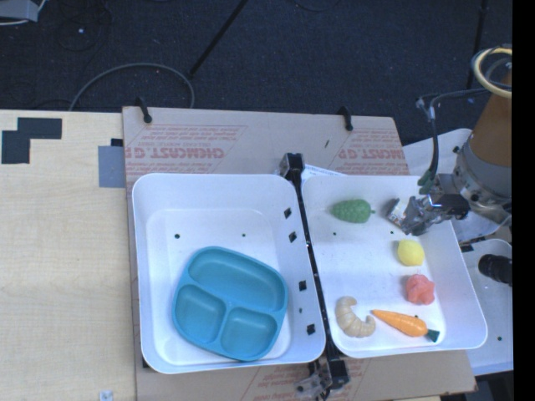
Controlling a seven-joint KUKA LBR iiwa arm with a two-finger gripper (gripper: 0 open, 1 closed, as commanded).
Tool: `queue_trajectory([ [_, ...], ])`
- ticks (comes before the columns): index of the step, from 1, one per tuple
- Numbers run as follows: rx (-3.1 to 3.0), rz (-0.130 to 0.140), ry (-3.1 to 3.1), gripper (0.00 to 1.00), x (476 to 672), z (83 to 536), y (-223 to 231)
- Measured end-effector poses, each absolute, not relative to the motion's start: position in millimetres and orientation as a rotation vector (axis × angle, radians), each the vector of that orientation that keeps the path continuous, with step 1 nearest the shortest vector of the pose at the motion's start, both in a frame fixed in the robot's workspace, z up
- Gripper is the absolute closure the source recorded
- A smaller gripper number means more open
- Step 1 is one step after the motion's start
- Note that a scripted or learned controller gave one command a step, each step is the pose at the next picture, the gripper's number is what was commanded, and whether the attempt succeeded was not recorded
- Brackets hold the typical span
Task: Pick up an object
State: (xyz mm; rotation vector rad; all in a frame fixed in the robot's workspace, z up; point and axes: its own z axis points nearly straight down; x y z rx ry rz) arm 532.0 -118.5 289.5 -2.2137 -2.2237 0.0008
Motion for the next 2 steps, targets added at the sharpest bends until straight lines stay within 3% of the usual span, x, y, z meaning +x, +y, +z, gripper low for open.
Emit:
queue_trajectory([
  [2,-2.213,0.002,-2.223,1.0,522.0,280,-16],
])
